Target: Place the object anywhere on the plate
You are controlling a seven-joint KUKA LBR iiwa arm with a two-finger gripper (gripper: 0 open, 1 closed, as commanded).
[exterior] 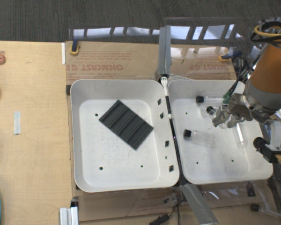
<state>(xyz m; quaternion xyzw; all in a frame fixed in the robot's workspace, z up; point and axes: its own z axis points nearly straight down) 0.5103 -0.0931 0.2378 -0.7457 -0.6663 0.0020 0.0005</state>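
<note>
The plate (126,124) is a dark grey ribbed rectangle lying at a slant on the floor of the left bin (84,172). In the right bin (215,172) lies a clear tube with a black cap (188,133), on its side near the bin's left part. Two more small black-capped clear pieces (200,99) (210,109) lie toward the bin's back. My gripper (225,118) hangs low over the right bin's middle right, just right of the piece at the back and apart from the capped tube. Nothing visible is held in it.
Another clear tube (239,134) lies just below the gripper. The arm's grey and orange wrist (269,78) covers the right bin's far right corner. Cardboard (117,62) lies behind the bins, and a wooden bench top (28,125) spreads to the left.
</note>
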